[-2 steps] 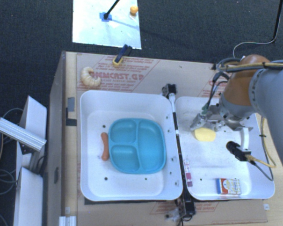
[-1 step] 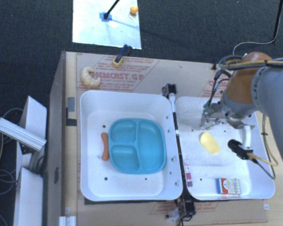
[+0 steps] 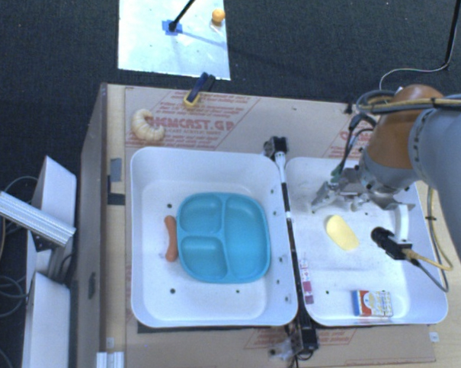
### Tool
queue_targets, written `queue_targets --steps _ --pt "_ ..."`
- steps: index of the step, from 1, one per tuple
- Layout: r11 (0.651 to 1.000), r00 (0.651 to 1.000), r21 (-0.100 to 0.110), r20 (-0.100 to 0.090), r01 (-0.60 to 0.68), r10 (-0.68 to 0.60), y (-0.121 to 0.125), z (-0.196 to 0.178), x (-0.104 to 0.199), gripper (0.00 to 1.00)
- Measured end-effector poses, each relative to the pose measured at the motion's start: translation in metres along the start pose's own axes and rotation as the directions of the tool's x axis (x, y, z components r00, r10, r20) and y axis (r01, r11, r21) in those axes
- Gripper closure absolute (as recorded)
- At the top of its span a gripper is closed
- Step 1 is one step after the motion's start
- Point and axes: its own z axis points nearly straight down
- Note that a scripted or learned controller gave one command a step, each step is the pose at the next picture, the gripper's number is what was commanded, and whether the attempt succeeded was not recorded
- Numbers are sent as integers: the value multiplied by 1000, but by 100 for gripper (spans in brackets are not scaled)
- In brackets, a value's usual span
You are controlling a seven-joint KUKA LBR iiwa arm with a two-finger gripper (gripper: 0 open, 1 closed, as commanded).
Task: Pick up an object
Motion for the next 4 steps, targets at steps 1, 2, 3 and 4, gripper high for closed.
queue_targets --steps 1,2,3,4 --pt "1000 1000 3 0 -1 1 -32 11 -6 0" --pt "1000 1000 0 0 0 0 -30 0 -6 100" --pt "1000 1000 0 0 0 0 -30 0 -6 0" --pt "1000 1000 3 0 -1 1 -43 -4 -19 0"
